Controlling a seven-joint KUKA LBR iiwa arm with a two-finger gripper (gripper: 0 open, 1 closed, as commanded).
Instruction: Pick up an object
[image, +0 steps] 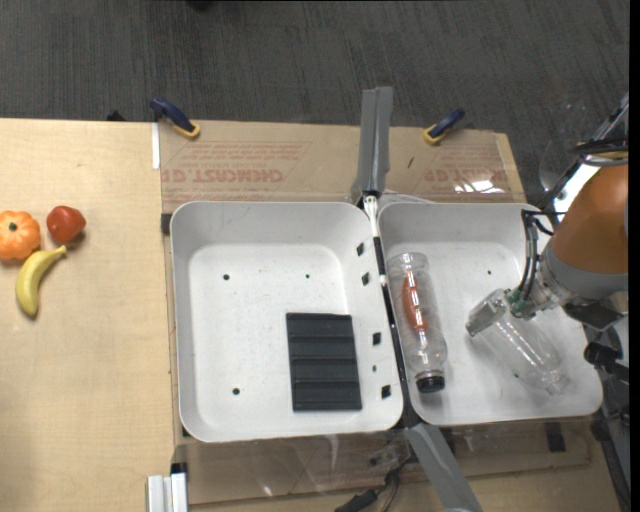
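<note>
While the gripper (492, 312) hangs low in the right bin (470, 215), a clear bottle (530, 352) lies at its 4 o'clock, long axis toward 4; whether the jaws are open, I cannot tell.

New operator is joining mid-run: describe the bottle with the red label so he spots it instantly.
Find the right bin. Along its left wall, beside the divider, lies a clear plastic bottle, its dark cap toward the near edge. Unlike the bare clear bottle by the tool, it carries a red label.
</note>
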